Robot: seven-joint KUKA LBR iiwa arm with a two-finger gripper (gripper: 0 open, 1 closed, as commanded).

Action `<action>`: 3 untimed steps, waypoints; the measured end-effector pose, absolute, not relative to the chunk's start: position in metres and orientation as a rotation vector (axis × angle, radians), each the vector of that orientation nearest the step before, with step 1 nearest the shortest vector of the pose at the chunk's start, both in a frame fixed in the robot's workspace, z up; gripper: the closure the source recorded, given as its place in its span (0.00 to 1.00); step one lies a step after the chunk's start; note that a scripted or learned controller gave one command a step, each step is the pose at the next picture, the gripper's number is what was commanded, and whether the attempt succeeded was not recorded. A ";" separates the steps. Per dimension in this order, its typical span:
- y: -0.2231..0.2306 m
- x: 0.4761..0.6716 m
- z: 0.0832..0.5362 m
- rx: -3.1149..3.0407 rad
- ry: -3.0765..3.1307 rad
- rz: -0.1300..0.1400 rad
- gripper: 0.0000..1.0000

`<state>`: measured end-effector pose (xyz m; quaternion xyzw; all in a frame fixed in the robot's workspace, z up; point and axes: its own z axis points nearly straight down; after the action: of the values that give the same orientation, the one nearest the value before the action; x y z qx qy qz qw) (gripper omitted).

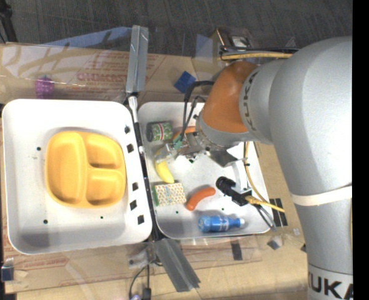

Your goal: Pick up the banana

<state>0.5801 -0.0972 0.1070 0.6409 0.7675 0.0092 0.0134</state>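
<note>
A small yellow banana (164, 171) lies in the right bin (172, 230), near its left wall. My gripper (174, 149) hangs just above the banana's upper end, reaching in from the right under the orange wrist band. The arm hides much of the bin's upper right part.
The right bin also holds a green can (160, 131), a patterned packet (169, 194), an orange-red sausage-shaped thing (200, 197) and a blue bottle (221, 222). A yellow divided tray (86, 167) sits in the left bin (22, 230). A blue block (184, 80) lies behind the bins.
</note>
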 end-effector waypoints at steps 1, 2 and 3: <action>-0.101 0.596 0.106 2.100 2.312 0.024 0.00; -0.097 0.591 0.107 2.187 2.219 0.030 0.00; -0.097 0.566 0.107 2.253 2.148 0.033 0.00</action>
<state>0.5664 -0.0971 0.1067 0.7237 0.6898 0.0106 0.0144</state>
